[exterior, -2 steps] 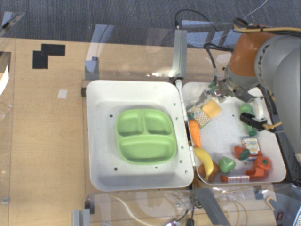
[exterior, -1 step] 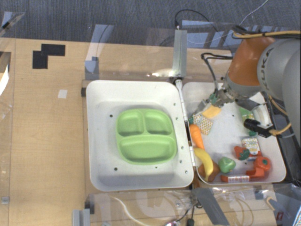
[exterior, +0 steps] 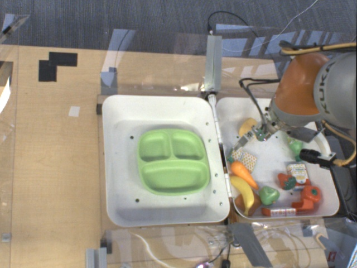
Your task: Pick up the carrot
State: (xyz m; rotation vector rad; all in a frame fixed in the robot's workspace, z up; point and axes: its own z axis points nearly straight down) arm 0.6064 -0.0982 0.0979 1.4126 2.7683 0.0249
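Tool [exterior: 245, 140] is hovering, fingers apart and holding nothing, above carrot [exterior: 244, 173]; banana [exterior: 244, 190] touching it is risking a fouled, slipping grasp.

One fixed camera, mounted above the bench [exterior: 50, 166], looking down at a slant. Far edge of the bench and a strip of dark carpet [exterior: 139, 10] sit at the top of frame; near edge of the bench at the bottom. Both white bins fall inside the field: left bin [exterior: 117, 205] roughly centred, right bin [exterior: 329, 202] pushed toward the right side. The arm [exterior: 312, 88] enters from the right and looms large, being nearer the lens than the bins. Moderate range: whole bins visible, small items in them still distinguishable
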